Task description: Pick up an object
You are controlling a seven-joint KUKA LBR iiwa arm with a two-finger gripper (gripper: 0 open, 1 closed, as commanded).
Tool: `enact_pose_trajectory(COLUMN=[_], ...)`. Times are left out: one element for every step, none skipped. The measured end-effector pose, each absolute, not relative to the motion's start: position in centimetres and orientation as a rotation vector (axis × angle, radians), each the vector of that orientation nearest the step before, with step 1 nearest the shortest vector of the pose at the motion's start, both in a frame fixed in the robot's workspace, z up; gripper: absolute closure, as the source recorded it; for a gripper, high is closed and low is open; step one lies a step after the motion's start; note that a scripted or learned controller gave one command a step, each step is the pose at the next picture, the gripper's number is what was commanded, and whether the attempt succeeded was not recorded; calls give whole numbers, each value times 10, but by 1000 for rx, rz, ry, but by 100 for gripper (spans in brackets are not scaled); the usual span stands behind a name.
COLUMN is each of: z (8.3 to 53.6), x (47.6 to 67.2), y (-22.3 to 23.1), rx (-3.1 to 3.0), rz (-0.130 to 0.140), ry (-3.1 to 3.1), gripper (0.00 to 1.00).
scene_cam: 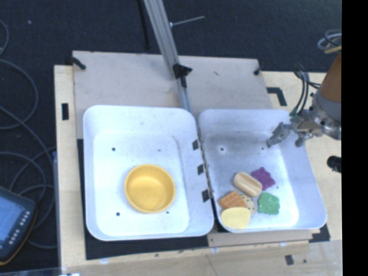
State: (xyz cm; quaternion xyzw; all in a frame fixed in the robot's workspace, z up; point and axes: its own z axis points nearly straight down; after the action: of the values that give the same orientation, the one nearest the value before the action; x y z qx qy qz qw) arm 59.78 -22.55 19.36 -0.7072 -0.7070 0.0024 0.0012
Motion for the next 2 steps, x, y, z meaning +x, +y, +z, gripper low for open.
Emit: enact_pose_trajectory(z=[132, 99], x=[600, 599], y=[-221, -222], rx=[-2219, -2224], rz=[7, 6], ry=[-2221, -2220], gripper=[0, 0])
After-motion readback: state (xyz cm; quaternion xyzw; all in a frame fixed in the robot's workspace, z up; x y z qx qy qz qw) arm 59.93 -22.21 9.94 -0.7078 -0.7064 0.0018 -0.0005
